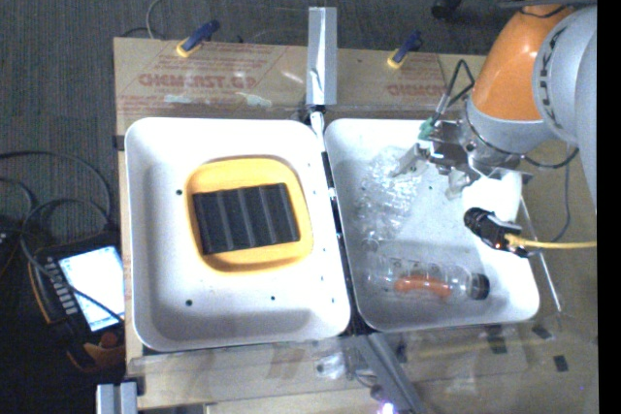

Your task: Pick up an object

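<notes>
In the left bin (146, 238) lies a flat yellow-rimmed object with a black ridged top (250, 213). Two things rest in the right bin (519, 301): a crumpled clear plastic piece (383, 194) near its middle, and a clear bottle with something orange inside (427, 283) lying on its side by the front wall. My gripper (432, 172) hangs over the right bin's back part, just right of the crumpled plastic. It is open, its two pale fingers stand apart, and nothing shows between them.
A metal post (321, 53) rises behind the seam between the bins. Blue clamps (197, 37) (406, 47) hold the cardboard base. A yellow cable (558, 245) runs off to the right from a black connector (483, 223). A lit tablet (85, 281) lies on the floor at left.
</notes>
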Controlling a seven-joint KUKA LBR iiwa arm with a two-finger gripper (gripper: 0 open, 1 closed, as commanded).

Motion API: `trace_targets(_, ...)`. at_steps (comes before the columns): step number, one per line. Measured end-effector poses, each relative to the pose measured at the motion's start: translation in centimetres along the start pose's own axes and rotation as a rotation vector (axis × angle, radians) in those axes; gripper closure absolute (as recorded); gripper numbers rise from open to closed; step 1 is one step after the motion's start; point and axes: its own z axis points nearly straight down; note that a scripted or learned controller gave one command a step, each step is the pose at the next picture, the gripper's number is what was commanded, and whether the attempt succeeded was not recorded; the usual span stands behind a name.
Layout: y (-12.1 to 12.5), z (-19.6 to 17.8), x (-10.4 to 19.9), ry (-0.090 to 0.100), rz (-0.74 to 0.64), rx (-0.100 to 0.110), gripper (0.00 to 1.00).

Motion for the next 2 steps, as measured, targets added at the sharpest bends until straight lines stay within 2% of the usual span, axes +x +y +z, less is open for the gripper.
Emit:
trace_targets(1,4.2,11.0,-0.7,0.001,-0.104,-0.002,0.0)
trace_targets(2,4.4,9.7,-0.6,0.002,-0.105,-0.007,1.0)
